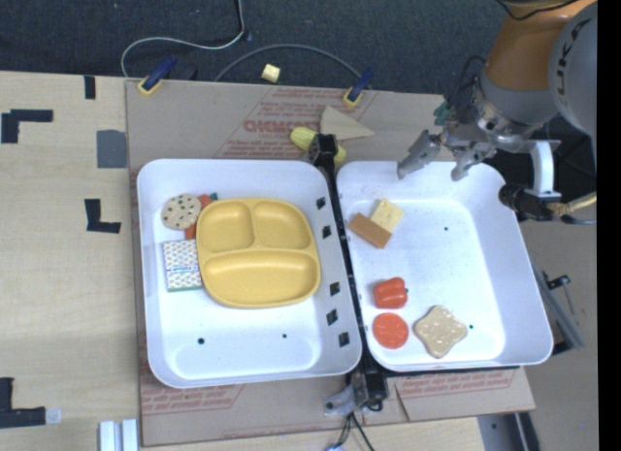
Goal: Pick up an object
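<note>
While my claw [439, 156] hangs with its two fingers spread wide and nothing between them, it sits over the far rim of the right bin [514, 274] on the table — the picking has not yet begun. Nearest below and to the left of the claw lie a pale yellow block [388, 214] and a brown wedge [370, 231], touching each other near the divider. Further down from the claw, toward the near edge, rest a red pepper toy [390, 292], a red round slice [390, 330] and a tan toast piece [441, 331]. Well off to the claw's left, the other bin holds a yellow divided tray [260, 251], a cookie [180, 210] and a small patterned box [181, 265]. I judge the yellow block the likeliest target: light, stiff, probably smooth plastic — best pinched across its flat sides, clear of the wedge.
</note>
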Robot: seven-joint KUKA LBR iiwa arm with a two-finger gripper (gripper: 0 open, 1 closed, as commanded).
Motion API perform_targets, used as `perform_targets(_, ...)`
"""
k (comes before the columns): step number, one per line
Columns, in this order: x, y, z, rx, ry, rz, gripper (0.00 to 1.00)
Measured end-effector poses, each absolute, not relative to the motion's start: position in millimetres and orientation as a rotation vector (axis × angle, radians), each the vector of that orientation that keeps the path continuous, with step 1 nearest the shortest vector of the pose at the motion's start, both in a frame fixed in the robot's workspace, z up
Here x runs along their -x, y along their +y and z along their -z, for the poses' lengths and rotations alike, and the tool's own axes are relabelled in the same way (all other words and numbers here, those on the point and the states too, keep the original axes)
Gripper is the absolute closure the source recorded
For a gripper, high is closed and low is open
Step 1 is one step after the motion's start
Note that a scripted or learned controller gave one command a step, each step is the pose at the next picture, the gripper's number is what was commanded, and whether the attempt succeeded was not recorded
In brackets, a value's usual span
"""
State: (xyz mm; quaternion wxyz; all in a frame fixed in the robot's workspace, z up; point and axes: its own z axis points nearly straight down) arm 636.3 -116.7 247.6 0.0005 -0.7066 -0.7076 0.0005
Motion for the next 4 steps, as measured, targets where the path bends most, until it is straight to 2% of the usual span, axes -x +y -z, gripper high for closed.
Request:
perform_targets(1,-641.4,-107,-169,2.216,-2.220,-0.008,0.00)
perform_targets(2,-638.3,-105,-100,2.216,-2.220,-0.009,0.00)
perform_targets(3,-643.7,-97,-85,2.220,-2.223,-0.003,0.00)
perform_targets(4,-669.7,-102,-85,2.219,-2.225,0.002,0.00)
